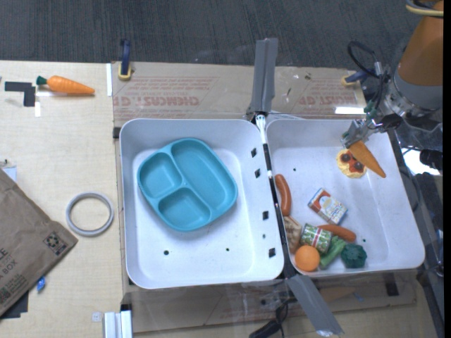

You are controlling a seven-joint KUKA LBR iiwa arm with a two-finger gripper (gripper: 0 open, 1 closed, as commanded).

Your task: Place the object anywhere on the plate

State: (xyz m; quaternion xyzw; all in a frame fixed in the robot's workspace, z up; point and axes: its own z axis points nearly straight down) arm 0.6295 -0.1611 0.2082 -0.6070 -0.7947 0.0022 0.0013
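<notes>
A blue plate (211, 166) with three compartments lies in the left bin (141, 259). In the right bin (394, 210), near its back right corner, a toy pizza slice (358, 160) with an orange crust sits tilted. My gripper (359, 134) hangs directly over the slice's upper end, touching it or nearly so. I cannot make out whether the slice is gripped or resting on the bin floor. The arm comes in from the top right.
The right bin also holds a sausage (283, 192), a small carton (328, 206), a can (316, 236), an orange (306, 258) and broccoli (354, 255). A carrot (67, 85), a tape ring (89, 213) and a cardboard box (21, 248) lie on the bench at left.
</notes>
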